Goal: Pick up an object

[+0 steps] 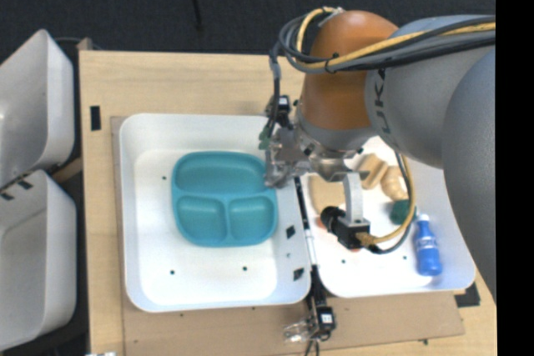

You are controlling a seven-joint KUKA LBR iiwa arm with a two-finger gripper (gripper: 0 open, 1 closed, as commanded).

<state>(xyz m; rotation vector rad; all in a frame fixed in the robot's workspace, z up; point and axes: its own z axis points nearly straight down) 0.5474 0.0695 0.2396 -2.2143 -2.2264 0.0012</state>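
The bench (167,83) looks like pale wood with a matt, faintly grained face. Both bins (150,263) look like smooth white plastic with a soft sheen. The teal divided plate (221,198) is smooth, matt plastic. The blue bottle (426,247) looks like glossy plastic. The arm's orange band (338,71) is smooth and slightly shiny, its grey shell (455,96) matt.
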